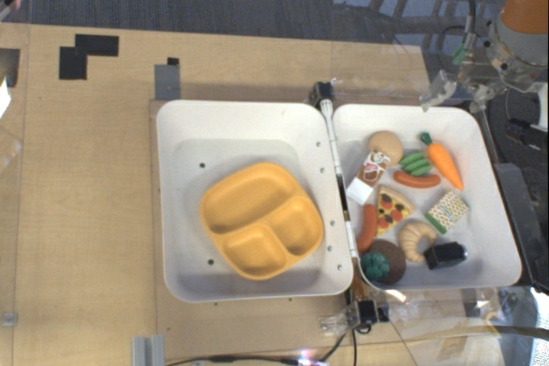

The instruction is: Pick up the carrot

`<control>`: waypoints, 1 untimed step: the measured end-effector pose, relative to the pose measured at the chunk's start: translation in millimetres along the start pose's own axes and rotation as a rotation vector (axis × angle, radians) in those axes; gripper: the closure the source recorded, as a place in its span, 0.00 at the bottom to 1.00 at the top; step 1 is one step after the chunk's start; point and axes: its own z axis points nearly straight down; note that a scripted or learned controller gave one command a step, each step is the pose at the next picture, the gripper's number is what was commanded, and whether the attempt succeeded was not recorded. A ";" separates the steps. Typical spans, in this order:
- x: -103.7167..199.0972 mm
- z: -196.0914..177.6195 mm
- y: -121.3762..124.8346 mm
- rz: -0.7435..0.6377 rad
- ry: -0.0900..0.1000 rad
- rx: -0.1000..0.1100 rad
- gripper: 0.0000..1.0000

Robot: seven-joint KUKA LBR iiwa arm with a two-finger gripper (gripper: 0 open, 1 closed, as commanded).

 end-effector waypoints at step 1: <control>-15.0 147.3 -30.0 -0.093 -0.006 -0.012 0.00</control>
